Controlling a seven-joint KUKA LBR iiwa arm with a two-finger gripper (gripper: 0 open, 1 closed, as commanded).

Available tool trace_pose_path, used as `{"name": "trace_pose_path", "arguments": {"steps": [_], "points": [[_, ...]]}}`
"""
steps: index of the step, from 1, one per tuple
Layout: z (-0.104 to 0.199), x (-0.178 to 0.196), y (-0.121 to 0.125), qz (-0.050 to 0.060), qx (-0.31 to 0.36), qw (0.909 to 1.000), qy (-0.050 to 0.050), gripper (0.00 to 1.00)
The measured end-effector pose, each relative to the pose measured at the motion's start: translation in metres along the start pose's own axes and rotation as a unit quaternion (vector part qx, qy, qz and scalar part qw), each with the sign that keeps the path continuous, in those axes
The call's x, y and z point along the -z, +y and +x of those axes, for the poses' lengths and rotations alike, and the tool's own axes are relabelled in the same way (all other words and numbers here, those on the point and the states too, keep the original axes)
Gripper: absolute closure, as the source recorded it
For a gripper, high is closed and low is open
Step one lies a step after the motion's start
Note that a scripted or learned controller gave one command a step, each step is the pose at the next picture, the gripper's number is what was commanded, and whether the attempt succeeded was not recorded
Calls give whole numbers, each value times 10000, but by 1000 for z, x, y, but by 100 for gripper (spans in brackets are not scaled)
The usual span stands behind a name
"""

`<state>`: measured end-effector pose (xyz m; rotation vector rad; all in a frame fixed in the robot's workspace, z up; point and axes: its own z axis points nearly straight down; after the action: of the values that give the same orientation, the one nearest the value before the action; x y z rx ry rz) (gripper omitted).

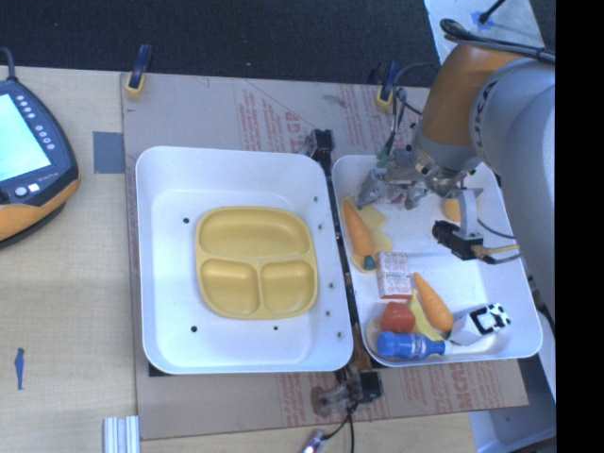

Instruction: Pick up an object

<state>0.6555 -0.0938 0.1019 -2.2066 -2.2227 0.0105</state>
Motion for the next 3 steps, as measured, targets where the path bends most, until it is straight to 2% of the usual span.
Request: {"name": "trace_pose_path", "arguments": {"steps": [2,3], "points": [[-16,-10,1,-48,-24,10000,-12,0],[-9,-10,1,-36,-18,10000,-9,0]]}}
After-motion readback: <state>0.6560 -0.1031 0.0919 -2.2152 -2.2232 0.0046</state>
